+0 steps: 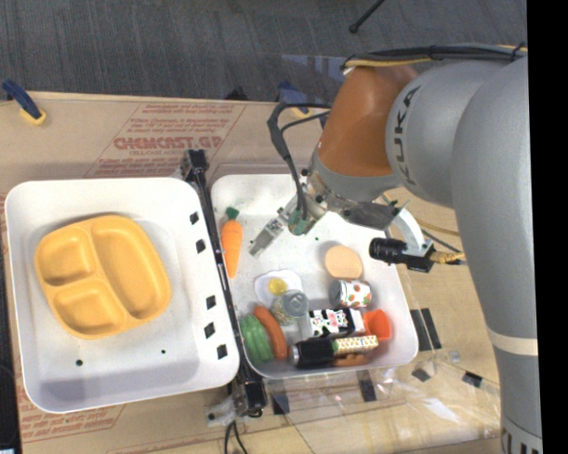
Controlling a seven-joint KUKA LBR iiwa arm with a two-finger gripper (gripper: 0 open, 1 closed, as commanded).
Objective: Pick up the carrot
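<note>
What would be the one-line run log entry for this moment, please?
task: pick up carrot | carrot: lying in right bin, near left wall, not held | gripper: over right bin, right of carrot | status: not yet grasped

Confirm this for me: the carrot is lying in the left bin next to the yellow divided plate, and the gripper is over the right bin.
Not quite. The camera view shows the carrot lying in the right bin, against its left wall. The yellow divided plate sits alone in the left bin. The gripper is indeed over the right bin, just right of the carrot.
</note>
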